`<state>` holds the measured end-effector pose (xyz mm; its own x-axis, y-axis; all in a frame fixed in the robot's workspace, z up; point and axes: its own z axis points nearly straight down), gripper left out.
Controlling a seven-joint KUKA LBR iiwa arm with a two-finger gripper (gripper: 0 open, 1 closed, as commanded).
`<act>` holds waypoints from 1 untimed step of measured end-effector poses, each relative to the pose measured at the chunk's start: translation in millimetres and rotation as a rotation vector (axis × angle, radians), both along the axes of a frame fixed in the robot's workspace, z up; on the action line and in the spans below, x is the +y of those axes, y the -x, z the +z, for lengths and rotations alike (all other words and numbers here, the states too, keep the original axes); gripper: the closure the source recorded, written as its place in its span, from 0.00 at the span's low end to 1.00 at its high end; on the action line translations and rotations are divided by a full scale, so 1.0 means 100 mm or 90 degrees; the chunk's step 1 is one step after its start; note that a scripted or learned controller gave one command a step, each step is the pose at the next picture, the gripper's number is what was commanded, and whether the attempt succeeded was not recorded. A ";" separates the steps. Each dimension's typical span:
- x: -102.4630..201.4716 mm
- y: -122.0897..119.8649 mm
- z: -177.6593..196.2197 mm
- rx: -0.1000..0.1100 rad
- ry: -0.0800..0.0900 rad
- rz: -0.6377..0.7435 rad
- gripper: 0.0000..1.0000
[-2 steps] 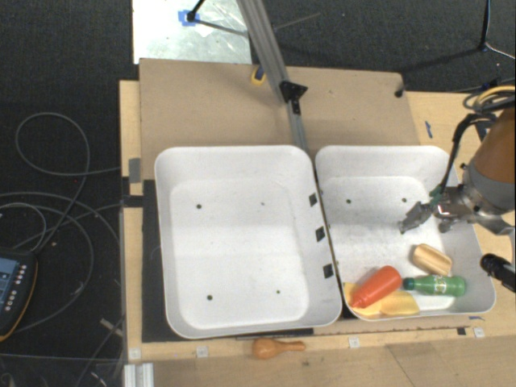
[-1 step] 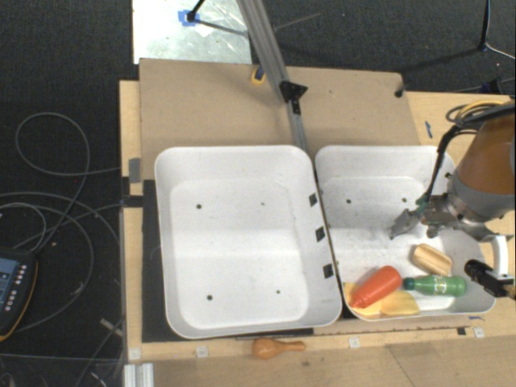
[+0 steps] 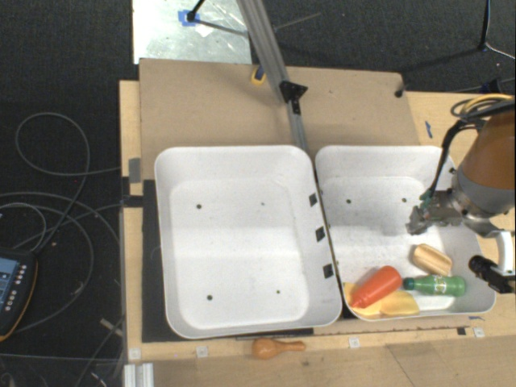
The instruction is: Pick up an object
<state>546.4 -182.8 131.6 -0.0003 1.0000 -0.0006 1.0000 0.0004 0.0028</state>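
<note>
Gripper [image 3: 419,218] low over right bin [image 3: 363,176], near right wall. Can't tell grip state.
Bread roll [image 3: 431,258] just beside gripper, toward 5 o'clock, long axis 10 to 4.
Green bottle [image 3: 435,285] below roll, lying flat, cap toward 9 o'clock.
Orange carrot [image 3: 376,287] at 7 o'clock from gripper, tip toward 8 o'clock, resting on yellow banana [image 3: 395,306].
Left bin [image 3: 242,240] touching right bin.
Both on brown bench [image 3: 210,103]. Orange wooden pear [image 3: 276,347] on bench front edge. Dark carpet [image 3: 64,55], cables around.

White bins [image 3: 242,240], orange carrot [image 3: 376,285], green bottle [image 3: 436,285], tan bread roll [image 3: 431,258], yellow banana [image 3: 395,305], brown cardboard [image 3: 210,103].
</note>
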 end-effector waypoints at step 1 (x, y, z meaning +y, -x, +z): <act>0.03 -0.08 0.62 -0.003 0.001 0.004 1.00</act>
